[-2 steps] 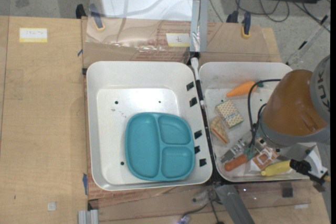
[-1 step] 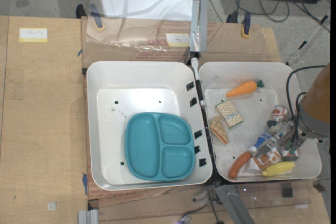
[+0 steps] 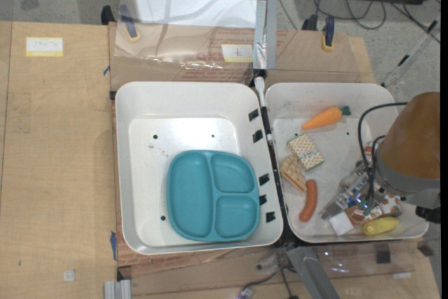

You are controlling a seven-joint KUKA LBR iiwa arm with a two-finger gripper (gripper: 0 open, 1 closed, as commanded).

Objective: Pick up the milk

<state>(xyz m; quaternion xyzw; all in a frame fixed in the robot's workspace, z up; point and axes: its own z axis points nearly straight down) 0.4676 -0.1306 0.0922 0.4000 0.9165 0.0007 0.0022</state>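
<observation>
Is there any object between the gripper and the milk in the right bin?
Nothing visible does. The gripper is low in the right bin, directly at the milk carton, which lies beside a yellow item. The sausage and carrot lie apart, to the left. The arm hides part of the carton.

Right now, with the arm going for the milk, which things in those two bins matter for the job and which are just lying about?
For the job:
milk carton, lying at the right bin's near edge
hand, low over the carton

Lying about:
carrot
checkered cracker
waffle piece
sausage
yellow lemon-like item
teal divided plate, in the left bin
</observation>
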